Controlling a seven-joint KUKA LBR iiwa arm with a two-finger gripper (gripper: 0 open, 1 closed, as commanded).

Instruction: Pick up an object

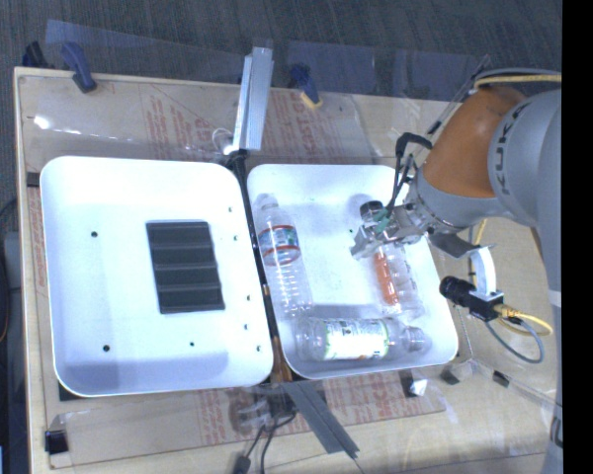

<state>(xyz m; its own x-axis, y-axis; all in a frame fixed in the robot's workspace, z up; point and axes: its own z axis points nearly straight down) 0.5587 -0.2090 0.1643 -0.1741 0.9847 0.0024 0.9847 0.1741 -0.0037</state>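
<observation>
The right bin [326, 181] holds three clear plastic bottles. One with a red and blue label [282, 253] lies along the bin's left wall. Another with a pale label [354, 339] lies across the front. A third with orange contents [393, 279] lies by the right wall. My gripper [376, 227] hangs low over the far end of that orange bottle, near the bin's right side. The bottle still rests on the bin floor.
The left bin [99, 196] holds a black ribbed rectangular block [185, 266] near its middle. A metal bar [251, 97] stands at the back between the bins. Blue clamps [77, 65] sit along the bench's far edge.
</observation>
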